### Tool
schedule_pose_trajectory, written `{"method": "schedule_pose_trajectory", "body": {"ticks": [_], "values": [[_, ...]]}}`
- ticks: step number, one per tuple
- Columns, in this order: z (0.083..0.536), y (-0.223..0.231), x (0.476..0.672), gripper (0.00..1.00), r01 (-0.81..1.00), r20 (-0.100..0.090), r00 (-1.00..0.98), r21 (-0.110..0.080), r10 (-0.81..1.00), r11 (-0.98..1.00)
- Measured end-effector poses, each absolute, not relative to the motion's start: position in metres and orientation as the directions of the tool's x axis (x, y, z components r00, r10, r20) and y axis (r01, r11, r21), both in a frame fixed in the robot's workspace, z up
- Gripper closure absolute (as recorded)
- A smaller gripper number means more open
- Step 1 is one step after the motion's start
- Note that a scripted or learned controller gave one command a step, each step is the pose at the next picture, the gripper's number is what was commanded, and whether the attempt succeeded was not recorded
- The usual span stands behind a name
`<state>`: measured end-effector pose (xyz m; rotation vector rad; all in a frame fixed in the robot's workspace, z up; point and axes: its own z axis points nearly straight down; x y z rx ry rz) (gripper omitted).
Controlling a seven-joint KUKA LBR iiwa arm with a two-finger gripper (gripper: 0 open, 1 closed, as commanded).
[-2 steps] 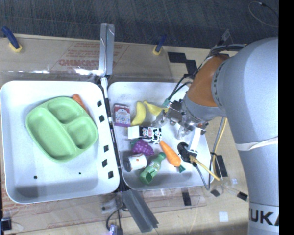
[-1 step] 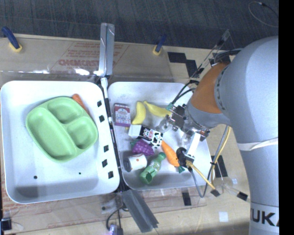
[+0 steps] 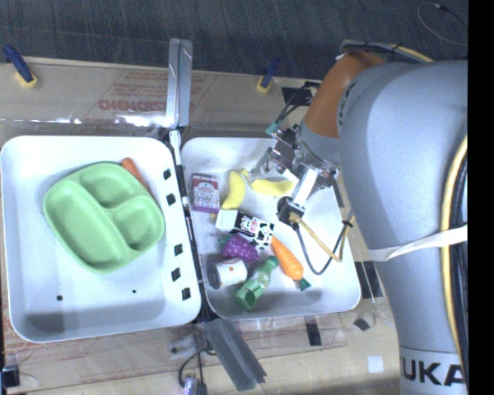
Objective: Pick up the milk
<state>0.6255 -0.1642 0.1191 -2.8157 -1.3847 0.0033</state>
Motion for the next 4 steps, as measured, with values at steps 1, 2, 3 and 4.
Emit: {"method": "schedule_pose_trajectory", "body": {"ticks": [1, 2, 3, 4], "values": [[0.091, -0.139, 0.562, 0.0, 0.743, -0.003, 0.669, -0.007, 0.743, -0.669], [0.117, -0.183, 0.54, 0.0, 0.777, -0.001, 0.63, -0.005, 0.777, -0.63], [0.09, -0.118, 0.574, 0.0, 0.655, -0.002, 0.756, -0.005, 0.655, -0.756], [0.123, -0.141, 0.652, 0.0, 0.592, -0.002, 0.806, -0.004, 0.592, -0.806]]}}
